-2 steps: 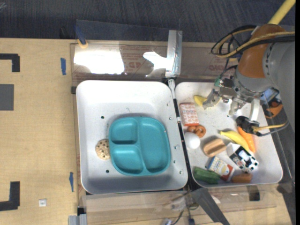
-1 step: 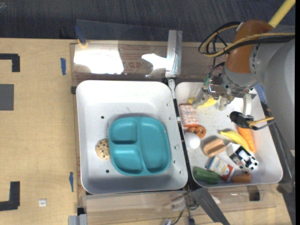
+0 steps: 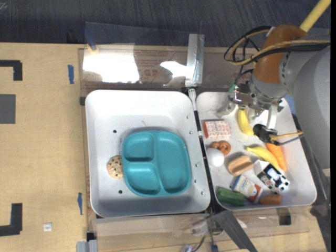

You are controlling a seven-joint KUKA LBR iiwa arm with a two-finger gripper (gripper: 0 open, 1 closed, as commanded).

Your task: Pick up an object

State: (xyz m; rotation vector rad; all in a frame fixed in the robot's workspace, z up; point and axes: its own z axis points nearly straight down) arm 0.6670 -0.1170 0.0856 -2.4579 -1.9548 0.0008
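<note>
Since the end effector (image 3: 251, 108) is parked over the upper part of the right bin (image 3: 304, 193), right by the banana (image 3: 243, 121), that fruit looks like the easiest grab. Whether it's apart or together can't be told. A straight drop, centered on the banana, is advised.

A pale wooden bench (image 3: 37, 156) is marked with black tape corners (image 3: 13, 70) and blue tape strips (image 3: 70, 73); dark grey carpet (image 3: 131, 4) is seen beyond.
</note>
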